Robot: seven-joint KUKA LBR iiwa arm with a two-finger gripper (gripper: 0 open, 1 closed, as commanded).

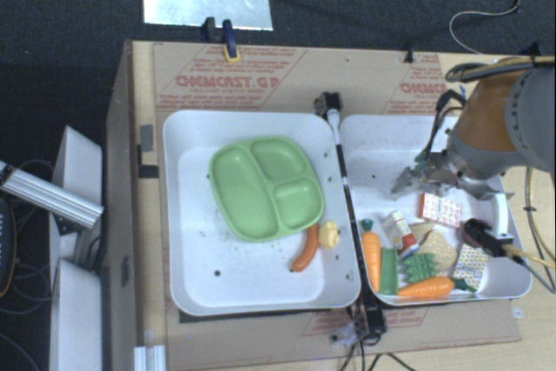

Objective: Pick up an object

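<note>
My gripper hangs low over the bare upper middle of the right bin, and I see nothing held in it. Just below and to its right lies a red and white packet. A small can lies below the gripper. Along the bin's front are an upright carrot, a green stick, a second carrot lying flat, a leafy green piece, a tan slice and a patterned packet.
The left bin holds a green divided plate, a sausage and a small yellow piece. A ridge divides the two bins. The grey arm with its orange band covers the right bin's far right.
</note>
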